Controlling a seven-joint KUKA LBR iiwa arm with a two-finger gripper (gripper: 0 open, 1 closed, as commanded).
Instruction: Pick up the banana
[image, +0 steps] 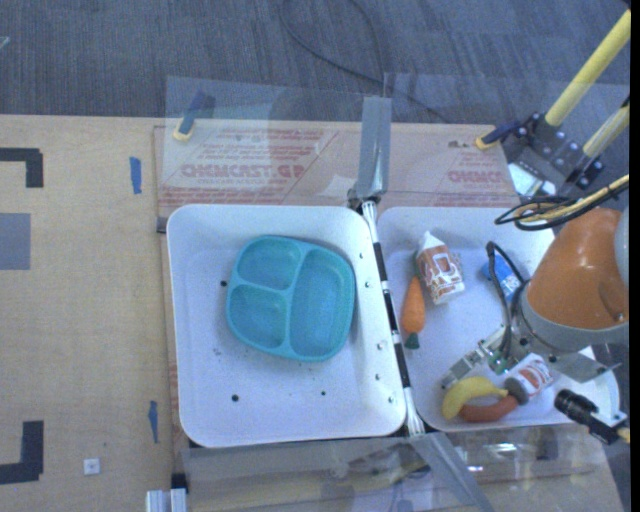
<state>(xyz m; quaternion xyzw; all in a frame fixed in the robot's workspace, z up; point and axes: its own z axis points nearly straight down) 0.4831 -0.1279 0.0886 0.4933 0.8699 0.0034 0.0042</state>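
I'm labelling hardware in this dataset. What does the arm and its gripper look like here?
The arm is bulky and rounded, with a broad orange band over a grey wrist section. Black cables loop beside it. The gripper is a small metallic grey piece.

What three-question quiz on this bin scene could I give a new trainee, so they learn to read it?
1. True or false: the banana lies in the right bin.
2. What sits in the left bin?
3. Nearest the banana: A carrot, B hot dog, C carton?

Key: 1 true. 2 a blue divided plate. 3 B; they touch, with the pincer just above.
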